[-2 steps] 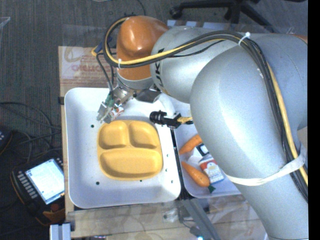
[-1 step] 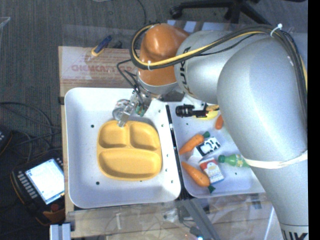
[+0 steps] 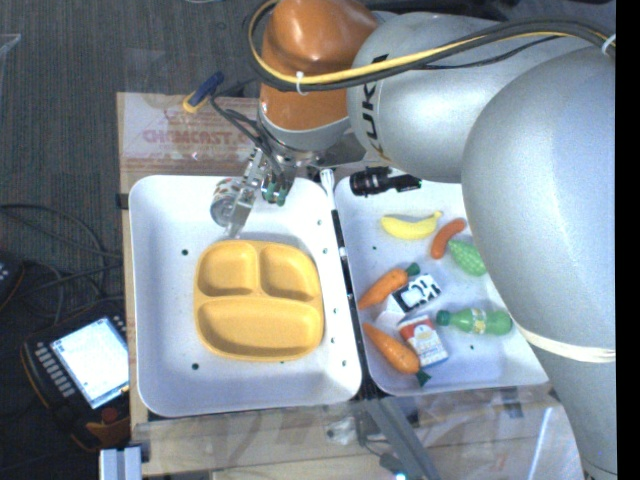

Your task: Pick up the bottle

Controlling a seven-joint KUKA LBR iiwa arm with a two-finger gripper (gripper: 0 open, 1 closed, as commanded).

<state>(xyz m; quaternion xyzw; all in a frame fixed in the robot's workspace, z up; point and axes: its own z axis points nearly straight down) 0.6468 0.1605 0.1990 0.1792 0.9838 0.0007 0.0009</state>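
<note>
Grey arm housing (image 3: 540, 138), bulky, nearest the lens, crossing the upper right and hiding part of the right bin (image 3: 500, 373).

Item: bottle (image 3: 478, 320). Small, green, with a yellow band; lying on its side at the right of the right bin, just beside the arm's edge. Likely light, rigid plastic, smooth and round, so apt to roll or slip. Best taken across the body at mid-length, fingers straddling it from above.

Neighbours in the same bin: two carrots (image 3: 384, 286) (image 3: 390, 348), a red carton (image 3: 428, 341) near the bottle's cap end, a black-and-white packet (image 3: 417, 292), a banana (image 3: 411, 226), a green vegetable (image 3: 466, 257).

Left bin (image 3: 160, 298): yellow divided tray (image 3: 260, 300), unoccupied.

Gripper (image 3: 236, 206): poised over the far edge of the left bin, well apart from the bottle; whether the claw is spread or pressed together cannot be told, and nothing is seen in it.

Status, by judgement: pick not begun.
</note>
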